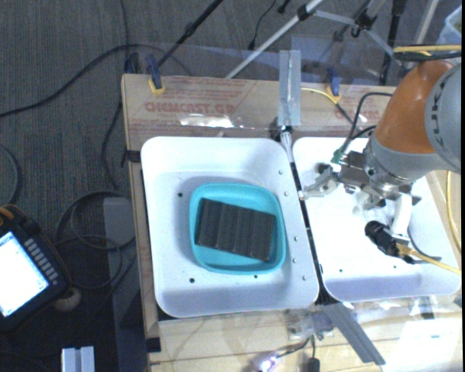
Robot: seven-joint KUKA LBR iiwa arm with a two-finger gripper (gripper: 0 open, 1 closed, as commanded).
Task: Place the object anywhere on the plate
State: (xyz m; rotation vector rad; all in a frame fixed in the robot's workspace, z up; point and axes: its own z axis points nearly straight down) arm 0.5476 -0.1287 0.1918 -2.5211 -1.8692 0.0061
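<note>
The dark ridged object (234, 228) lies on the turquoise plate (273, 204) in the left bin (164, 285) at frame centre, so the gripper (376, 201), over the right bin (349, 281) with jaw state I cannot tell, should lift clear without disturbing it.

Two shallow white plastic bins (159, 285) (442, 281); one turquoise squarish plate (236, 266); one dark ribbed rectangular block (234, 228); one handheld pendant with a lit screen (15, 270).

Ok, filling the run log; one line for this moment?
dark ridged block on teal plate, left bin | gripper over right bin | fingers: unclear
</note>
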